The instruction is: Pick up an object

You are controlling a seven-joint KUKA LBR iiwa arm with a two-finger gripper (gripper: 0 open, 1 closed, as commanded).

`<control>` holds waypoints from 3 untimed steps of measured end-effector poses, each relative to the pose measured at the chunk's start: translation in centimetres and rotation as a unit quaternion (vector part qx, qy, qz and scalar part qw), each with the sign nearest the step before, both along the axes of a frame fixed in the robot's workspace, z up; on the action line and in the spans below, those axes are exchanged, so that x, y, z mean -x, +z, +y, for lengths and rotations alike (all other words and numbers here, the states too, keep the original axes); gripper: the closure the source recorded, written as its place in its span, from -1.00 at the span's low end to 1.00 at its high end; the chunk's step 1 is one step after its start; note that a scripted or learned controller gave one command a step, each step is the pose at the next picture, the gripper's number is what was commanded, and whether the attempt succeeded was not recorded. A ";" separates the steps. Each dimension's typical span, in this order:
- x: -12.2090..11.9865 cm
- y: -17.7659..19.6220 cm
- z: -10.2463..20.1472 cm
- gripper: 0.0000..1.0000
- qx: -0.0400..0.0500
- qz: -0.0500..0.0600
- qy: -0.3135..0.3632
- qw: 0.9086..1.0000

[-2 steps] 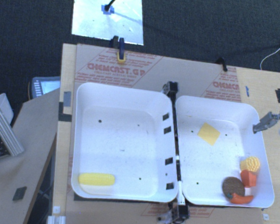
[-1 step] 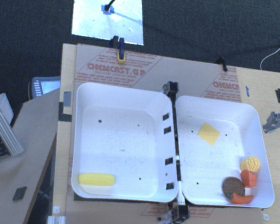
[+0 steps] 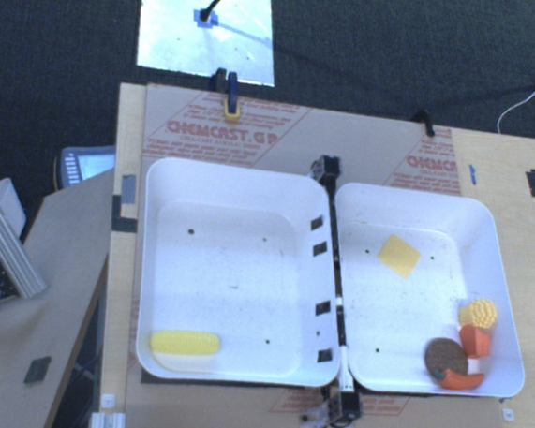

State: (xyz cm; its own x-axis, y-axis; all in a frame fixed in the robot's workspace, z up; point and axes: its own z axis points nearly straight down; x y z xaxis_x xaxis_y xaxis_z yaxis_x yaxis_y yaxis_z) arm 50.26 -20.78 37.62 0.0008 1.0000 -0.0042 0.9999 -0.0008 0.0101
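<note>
Corn cob (image 3: 184, 342) lies in left bin (image 3: 228, 181), near its front-left corner. Right bin (image 3: 419, 202) has yellow square (image 3: 399, 255) toward back; small toys (image 3: 463, 350) clustered at front-right corner. Tool state: can't tell.

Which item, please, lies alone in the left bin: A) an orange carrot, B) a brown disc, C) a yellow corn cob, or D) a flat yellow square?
C: the yellow corn cob lies by itself near the front edge of the left bin, while the other items sit in the right bin.
</note>
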 end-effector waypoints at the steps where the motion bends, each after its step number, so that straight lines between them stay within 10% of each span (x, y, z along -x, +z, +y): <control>1: 1.8 -15.1 0.2 1.00 -0.004 0.010 0.000 1.000; 2: 0.3 -15.6 0.1 1.00 -0.001 0.004 0.002 1.000; 3: 1.5 -8.4 3.0 1.00 -0.001 0.001 0.004 1.000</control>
